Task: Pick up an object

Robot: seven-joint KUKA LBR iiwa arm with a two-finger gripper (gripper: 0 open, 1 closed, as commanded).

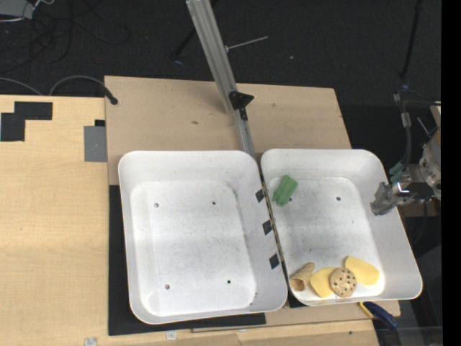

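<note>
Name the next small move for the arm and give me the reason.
Probably swing the gripper inward from the right rim of the right bin until it hovers over the green object. It is at the bin's edge with nothing between its fingers, and the green piece lies alone near the divider, apart from the yellow pieces crowded in the near corner.

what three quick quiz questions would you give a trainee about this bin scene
1. True or false: the green object lies in the right bin.
2. Where in that bin do the yellow pieces and the round holed biscuit-like piece lie? A near corner, B far corner, C centre.
3. Fill in: the gripper is at the right bin's ____ edge.

Key: 1 true. 2 A. 3 right.
</note>
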